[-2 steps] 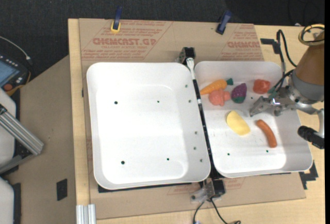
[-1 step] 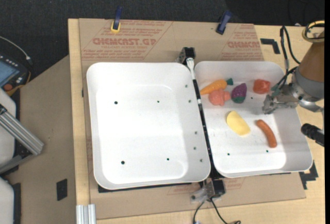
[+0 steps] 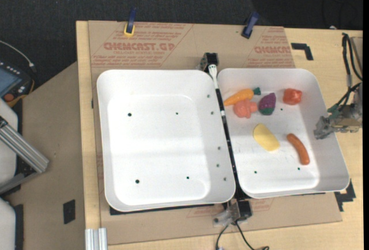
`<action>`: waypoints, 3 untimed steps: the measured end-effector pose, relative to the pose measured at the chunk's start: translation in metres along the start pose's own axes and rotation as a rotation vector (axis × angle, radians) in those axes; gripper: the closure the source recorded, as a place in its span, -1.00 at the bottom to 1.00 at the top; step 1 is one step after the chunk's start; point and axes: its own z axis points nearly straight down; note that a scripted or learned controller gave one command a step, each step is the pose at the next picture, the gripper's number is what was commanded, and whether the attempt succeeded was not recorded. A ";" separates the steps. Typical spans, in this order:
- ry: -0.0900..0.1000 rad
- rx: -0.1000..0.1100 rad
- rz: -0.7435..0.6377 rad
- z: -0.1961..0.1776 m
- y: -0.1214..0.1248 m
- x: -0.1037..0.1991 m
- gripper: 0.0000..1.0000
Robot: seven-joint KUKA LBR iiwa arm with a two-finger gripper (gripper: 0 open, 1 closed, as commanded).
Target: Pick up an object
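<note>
Hovering at the right bin's [image 3: 323,182] outer rim, my gripper [image 3: 324,128] is too small and blurred for me to tell its state, and I see nothing held in it. Nearest to it lies the sausage [image 3: 298,148], a little inward. Beyond sit the yellow lemon [image 3: 266,137], red tomato [image 3: 292,96], purple piece [image 3: 267,103], pink piece [image 3: 245,109] and carrot [image 3: 239,97].
</note>
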 end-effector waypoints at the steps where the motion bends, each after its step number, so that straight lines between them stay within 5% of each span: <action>1: -0.007 -0.017 -0.007 -0.112 0.054 0.000 1.00; 2: 0.000 -0.001 0.000 -0.160 -0.028 -0.001 1.00; 3: 0.000 0.001 -0.003 -0.157 -0.025 -0.001 -1.00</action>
